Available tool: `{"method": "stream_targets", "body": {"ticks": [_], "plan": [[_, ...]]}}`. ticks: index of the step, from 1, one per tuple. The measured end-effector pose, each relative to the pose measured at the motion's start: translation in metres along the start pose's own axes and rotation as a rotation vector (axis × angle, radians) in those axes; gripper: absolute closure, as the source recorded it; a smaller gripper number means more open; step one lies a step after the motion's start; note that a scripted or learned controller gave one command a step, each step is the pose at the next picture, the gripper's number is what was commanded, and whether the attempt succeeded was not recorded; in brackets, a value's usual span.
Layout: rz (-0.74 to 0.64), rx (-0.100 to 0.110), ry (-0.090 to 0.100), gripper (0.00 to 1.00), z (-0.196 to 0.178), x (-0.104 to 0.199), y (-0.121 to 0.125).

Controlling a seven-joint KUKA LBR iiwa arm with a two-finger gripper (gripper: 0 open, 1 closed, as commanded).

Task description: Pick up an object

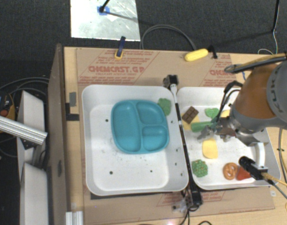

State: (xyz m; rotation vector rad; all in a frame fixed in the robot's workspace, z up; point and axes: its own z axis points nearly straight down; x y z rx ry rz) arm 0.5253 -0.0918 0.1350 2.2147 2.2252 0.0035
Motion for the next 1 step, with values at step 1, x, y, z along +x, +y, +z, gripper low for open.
{"method": "stream_targets", "body": {"ticks": [1], "plan": [[-0.003,-0.003,0.000,1.00,-0.0108,0.0001,0.0011]]}}
